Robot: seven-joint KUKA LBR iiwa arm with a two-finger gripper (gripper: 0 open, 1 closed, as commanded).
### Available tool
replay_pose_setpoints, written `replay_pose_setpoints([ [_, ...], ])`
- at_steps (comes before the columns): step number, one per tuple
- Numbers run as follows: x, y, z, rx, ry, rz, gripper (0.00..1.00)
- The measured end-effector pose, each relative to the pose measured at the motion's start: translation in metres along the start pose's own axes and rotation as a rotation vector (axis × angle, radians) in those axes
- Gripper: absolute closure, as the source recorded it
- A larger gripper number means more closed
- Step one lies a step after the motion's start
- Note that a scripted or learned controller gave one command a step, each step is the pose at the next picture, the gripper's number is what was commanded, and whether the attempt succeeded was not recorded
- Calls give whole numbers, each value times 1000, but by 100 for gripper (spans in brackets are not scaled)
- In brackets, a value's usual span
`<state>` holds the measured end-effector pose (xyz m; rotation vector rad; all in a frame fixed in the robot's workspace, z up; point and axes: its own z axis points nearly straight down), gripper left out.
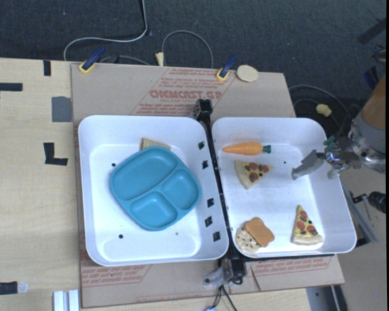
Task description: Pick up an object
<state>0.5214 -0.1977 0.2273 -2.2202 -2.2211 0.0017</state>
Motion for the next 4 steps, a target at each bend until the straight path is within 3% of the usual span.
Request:
replay_pose_setpoints([
  [1, 62, 42, 99, 5, 4, -7, 0],
  [2, 97, 77, 144, -2, -3, -4, 0],
  [3, 98, 143, 144, 24, -1, 2, 0],
  [4, 96, 144, 129, 12, -3, 6, 100],
])
